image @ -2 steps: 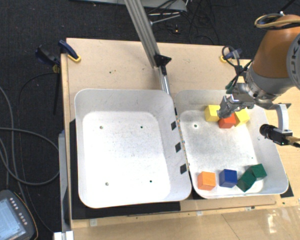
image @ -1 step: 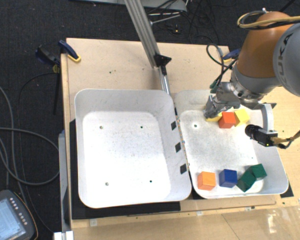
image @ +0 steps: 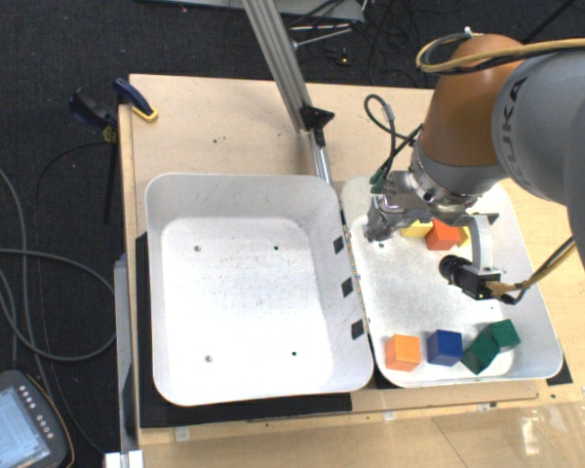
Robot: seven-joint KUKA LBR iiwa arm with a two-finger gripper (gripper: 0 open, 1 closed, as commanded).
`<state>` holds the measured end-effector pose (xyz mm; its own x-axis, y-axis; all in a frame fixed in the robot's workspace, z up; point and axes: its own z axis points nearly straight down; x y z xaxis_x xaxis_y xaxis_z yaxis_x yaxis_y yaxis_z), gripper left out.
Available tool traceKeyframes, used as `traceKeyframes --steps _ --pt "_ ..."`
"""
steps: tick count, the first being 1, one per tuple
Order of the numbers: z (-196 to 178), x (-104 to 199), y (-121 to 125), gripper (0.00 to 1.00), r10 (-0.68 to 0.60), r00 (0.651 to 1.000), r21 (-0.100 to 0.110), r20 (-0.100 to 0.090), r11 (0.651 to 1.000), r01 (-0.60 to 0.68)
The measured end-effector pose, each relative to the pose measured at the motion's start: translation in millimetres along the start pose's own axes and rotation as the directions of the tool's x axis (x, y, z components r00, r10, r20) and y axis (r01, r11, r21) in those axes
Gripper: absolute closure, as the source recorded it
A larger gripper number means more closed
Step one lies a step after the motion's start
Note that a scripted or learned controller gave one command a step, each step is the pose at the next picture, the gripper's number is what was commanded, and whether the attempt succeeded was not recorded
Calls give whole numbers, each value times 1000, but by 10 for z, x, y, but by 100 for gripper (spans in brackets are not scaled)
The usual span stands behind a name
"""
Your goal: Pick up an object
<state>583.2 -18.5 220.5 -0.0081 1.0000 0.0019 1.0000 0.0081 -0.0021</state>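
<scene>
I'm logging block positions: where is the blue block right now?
The blue block lies in the right bin, near its front edge, between the orange block and the green blocks.

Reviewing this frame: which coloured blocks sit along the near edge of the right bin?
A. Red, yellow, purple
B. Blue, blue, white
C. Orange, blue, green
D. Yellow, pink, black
C: along the near edge of the right bin lie an orange block, a blue block and green blocks in a row.
</scene>
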Motion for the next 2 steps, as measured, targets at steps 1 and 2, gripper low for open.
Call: traceKeyframes --steps 1,2 --pt "-152 537 -140 100 -1 1000 -2 -1 1000 1" --pt "-56 1084 -179 100 0 1000 0 0 1000 0"
